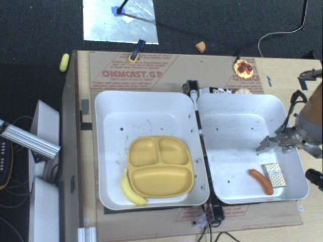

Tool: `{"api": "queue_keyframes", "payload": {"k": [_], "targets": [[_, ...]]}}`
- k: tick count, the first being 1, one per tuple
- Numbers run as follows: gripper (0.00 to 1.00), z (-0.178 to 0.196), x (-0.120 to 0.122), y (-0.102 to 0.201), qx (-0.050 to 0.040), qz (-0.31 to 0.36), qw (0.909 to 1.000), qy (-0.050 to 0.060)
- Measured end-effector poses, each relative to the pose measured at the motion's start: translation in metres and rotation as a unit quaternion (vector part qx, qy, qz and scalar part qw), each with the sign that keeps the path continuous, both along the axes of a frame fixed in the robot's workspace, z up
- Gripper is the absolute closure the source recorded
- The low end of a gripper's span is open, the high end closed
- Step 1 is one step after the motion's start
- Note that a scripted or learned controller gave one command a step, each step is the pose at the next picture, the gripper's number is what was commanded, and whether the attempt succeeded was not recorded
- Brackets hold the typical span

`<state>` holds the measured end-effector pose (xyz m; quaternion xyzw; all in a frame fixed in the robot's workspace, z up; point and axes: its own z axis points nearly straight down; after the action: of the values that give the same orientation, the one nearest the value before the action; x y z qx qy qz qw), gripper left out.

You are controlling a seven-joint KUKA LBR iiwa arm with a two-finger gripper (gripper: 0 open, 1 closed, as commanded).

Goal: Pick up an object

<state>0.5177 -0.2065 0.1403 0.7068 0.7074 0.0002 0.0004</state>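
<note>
gripper point(267, 146): over right bin point(237, 110), near its right wall, above the items; can't tell finger state (too blurred)
hot dog point(261, 181): right bin, front right, lying diagonal
patterned packet point(275, 174): just beside the hot dog, on its right
yellow tray point(160, 166): left bin point(146, 107), front, three compartments
banana point(130, 190): against the tray's front-left edge
</note>
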Motion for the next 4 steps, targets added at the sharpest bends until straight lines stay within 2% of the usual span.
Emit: {"api": "queue_keyframes", "payload": {"k": [1, 2, 3, 4], "targets": [[0.00, 0.064, -0.031, -0.001, -0.0007, 0.000, 1.0000, -0.001], [0.00, 0.012, -0.031, 0.016, 0.0002, 0.000, 1.0000, 0.000], [0.00, -0.052, -0.028, 0.040, -0.0031, 0.000, 1.0000, -0.005], [0.00, 0.092, -0.030, 0.000, -0.0012, 0.001, 1.0000, -0.002]]}}
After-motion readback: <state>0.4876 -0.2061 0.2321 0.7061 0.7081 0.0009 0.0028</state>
